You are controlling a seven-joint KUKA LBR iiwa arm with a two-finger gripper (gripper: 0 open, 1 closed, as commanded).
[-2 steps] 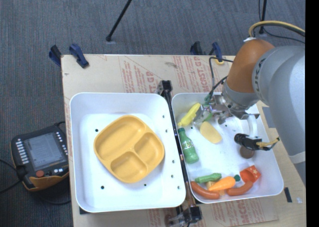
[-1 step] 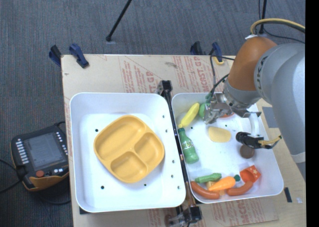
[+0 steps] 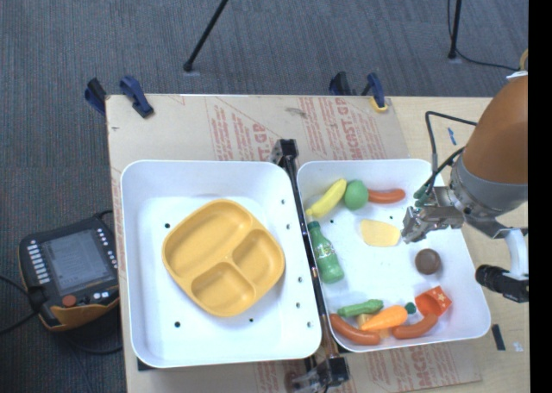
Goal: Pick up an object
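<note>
Camera view: gripper [image 3: 412, 229] low in right bin [image 3: 448, 314], just right of yellow slice [image 3: 379, 233]; finger state impossible to tell. Nothing lifted yet; grasp and raise remaining.

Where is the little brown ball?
The brown ball lies in the right bin, near its right side, just below the gripper and right of the yellow cheese slice.

Tray [image 3: 223, 257] in left bin [image 3: 138, 210]; toy foods [image 3: 379, 233] in right bin [image 3: 470, 318]; pincer [image 3: 412, 229] seemingly above.
</note>
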